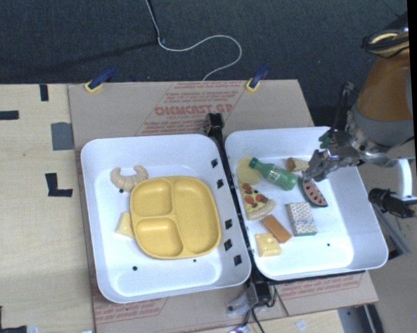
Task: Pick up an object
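Note:
My gripper (314, 168) reaches in from the right and hangs low over the right bin (354, 248), near its back right part. Directly below and in front of it lies a watermelon slice (314, 193). To its left a green bottle (272, 174) lies on its side, with a small brown piece (293, 165) between the bottle and the gripper. Nothing shows as held.
Also in the right bin are a pizza slice (256, 200), a patterned box (301, 218), an orange block (276, 228) and a yellow cheese piece (267, 245). The left bin (98, 204) holds a yellow divided plate (175, 215), a croissant (128, 177) and a yellow wedge (124, 224).

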{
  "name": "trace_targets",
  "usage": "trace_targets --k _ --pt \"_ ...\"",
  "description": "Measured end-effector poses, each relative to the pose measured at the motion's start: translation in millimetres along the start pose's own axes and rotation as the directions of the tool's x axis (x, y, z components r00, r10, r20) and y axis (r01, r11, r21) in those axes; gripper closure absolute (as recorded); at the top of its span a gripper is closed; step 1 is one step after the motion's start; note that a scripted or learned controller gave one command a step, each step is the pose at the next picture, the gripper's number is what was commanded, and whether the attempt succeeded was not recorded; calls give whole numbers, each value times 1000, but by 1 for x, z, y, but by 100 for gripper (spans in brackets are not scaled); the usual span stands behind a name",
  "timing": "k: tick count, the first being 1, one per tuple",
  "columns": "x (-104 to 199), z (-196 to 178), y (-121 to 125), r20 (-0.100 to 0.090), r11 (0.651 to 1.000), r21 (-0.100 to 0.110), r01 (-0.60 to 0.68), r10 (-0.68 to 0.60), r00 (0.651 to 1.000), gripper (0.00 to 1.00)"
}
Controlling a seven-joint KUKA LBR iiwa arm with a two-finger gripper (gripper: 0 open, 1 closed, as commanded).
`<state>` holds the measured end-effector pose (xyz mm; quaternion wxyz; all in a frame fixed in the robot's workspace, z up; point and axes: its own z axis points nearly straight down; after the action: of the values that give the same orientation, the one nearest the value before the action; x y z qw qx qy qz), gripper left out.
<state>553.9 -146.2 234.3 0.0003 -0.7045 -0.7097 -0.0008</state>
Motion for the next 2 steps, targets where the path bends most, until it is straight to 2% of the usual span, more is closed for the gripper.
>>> trace_targets --k 2 --pt "84 -9 62 0 1000 0 -1 1 1000 100"
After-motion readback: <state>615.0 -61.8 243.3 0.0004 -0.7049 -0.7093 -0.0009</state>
